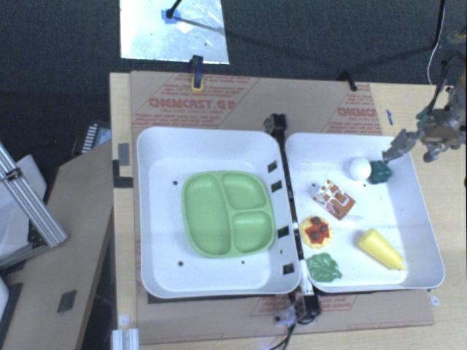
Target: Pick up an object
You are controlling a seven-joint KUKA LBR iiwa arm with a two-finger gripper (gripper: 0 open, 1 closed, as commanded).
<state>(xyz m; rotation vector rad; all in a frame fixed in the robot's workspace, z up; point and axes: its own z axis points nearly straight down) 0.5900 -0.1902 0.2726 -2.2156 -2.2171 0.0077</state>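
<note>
My gripper (414, 150) hangs over the far right corner of the right bin (408, 217), open, with nothing between its fingers. One fingertip (395, 150) is just above and to the right of a small teal object (379, 172). A white ball (359, 168) lies against the teal object's left side. Toward the bin's middle are a brown-and-white block toy (333, 200) and a round yellow piece with red spots (316, 231). A yellow cone-shaped piece (379, 249) and a green leafy piece (323, 267) lie near the front.
The left bin (160, 195) holds a green divided plate (226, 214). A black divider (287, 203) runs between the bins. A shiny sheet (174, 20) lies on the dark floor behind the bench.
</note>
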